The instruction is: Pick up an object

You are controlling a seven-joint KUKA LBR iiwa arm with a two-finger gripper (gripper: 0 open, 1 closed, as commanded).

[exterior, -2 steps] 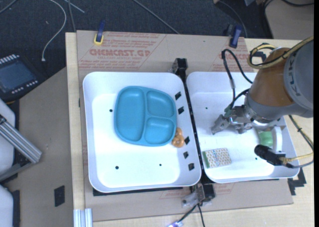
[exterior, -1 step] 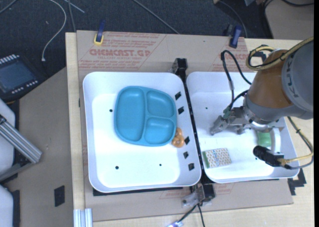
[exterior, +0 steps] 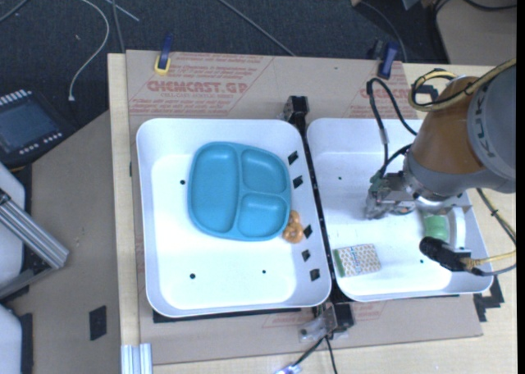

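The gripper [exterior: 384, 202] hangs low inside the right bin [exterior: 344, 151] — whether it grips anything I cannot tell. A green object [exterior: 435, 225] lies just beside it, partly under the arm [exterior: 459, 139], and a patterned packet [exterior: 358, 260] lies near the front rim — the left bin [exterior: 164, 225] holds a blue divided plate [exterior: 238, 190] with a small orange piece [exterior: 293, 230] at its edge

The gripper [exterior: 384, 200] sits low in the right bin [exterior: 344, 151] — its fingertips too small and shadowed to read. Just beside it, a green object [exterior: 435, 225] lies partly hidden under the wrist. The arm [exterior: 472, 130] runs off the frame's right edge.
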